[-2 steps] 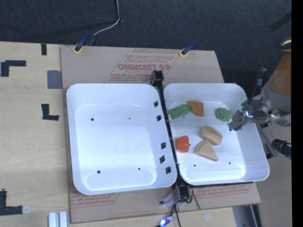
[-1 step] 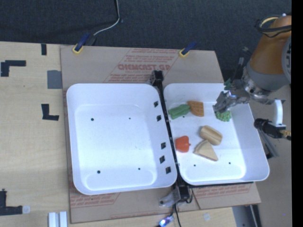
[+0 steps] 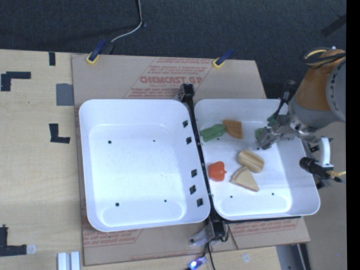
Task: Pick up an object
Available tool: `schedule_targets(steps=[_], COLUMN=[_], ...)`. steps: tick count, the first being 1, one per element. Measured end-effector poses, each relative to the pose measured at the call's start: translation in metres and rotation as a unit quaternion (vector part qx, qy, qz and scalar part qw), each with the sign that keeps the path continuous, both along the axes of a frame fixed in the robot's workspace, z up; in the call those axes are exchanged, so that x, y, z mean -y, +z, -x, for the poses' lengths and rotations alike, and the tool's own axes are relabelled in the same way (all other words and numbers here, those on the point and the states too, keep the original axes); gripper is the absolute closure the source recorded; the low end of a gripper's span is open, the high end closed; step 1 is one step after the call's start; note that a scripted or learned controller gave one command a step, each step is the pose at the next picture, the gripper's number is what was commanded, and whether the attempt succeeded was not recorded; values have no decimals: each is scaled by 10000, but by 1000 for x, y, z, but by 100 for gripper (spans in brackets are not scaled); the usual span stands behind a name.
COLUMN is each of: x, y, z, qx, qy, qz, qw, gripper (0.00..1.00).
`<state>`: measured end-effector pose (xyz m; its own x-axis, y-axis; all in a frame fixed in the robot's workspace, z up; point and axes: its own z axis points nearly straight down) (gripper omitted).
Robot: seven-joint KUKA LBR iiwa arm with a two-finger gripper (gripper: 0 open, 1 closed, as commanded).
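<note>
The right bin (image 3: 281, 204) holds several small objects: a green piece (image 3: 213, 132), a brown piece (image 3: 233, 128), a red-orange piece (image 3: 217, 171), a tan roll (image 3: 251, 160) and a tan wedge (image 3: 245, 179). My gripper (image 3: 266, 138) hangs over the right part of this bin, to the right of the brown piece and above the tan roll. Nothing shows between its fingers.
The left bin (image 3: 90, 151) lies beside the right one, with a black divider strip (image 3: 194, 151) between them. Both rest on a cardboard sheet (image 3: 163, 77). The arm's orange band (image 3: 315, 89) stands at the right edge. A cable (image 3: 132, 21) runs across the dark floor behind.
</note>
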<state>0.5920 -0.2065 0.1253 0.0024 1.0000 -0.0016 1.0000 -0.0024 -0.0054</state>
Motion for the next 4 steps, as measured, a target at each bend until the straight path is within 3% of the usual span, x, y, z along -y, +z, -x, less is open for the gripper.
schedule_targets(steps=[1,2,3,4], x=[18,-24,20,-27], y=[-41,87,29,103], z=[-25,-82,-43,-66], qx=[24,109,-7,56], qy=[20,49,-4,39], qz=[2,8,-3,-4], qw=[10000,9999,10000,10000], gripper=[100,100,100,100])
